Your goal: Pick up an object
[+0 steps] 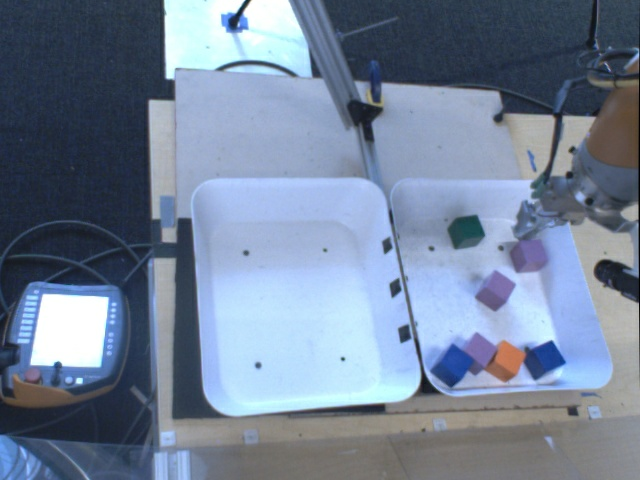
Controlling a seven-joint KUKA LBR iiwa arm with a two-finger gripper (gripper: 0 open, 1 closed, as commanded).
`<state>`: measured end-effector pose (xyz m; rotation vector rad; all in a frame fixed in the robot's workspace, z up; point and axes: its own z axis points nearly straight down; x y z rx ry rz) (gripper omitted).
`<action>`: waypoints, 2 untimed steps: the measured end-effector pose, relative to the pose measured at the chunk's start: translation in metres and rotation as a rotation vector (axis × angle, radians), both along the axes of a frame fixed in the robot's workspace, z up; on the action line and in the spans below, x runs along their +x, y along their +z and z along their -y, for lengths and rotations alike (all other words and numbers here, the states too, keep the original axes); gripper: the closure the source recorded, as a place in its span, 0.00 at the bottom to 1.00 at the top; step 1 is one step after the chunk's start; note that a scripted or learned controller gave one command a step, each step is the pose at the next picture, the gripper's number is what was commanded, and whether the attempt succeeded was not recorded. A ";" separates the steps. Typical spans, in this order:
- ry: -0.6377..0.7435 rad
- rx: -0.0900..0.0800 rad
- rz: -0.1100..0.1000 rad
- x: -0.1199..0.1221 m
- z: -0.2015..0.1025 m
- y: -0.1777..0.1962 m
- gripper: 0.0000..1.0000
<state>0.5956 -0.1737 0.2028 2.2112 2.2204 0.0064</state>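
Observation:
The right bin point(575, 278) holds several small blocks. A green block point(466, 231) lies near its back. Two purple blocks lie further right, one point(529, 256) by the right wall and one point(495, 290) mid-bin. Along the front sit a blue block point(452, 364), a purple block point(480, 350), an orange block point(506, 360) and another blue block point(544, 359). My gripper point(530, 223) hangs over the bin's back right, just above the purple block by the wall. Nothing shows between its fingers.
The left bin point(215, 268) sits beside the right one, joined by dark clips along the shared wall. A slanted metal pole point(325, 43) crosses the back of the bench. A teach pendant point(65, 343) lies at the far left, off the bench.

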 end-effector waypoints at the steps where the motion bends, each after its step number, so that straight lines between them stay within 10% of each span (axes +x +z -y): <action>1: 0.000 0.002 -0.005 0.001 0.000 0.005 1.00; 2: 0.006 0.004 -0.004 0.008 -0.051 0.020 1.00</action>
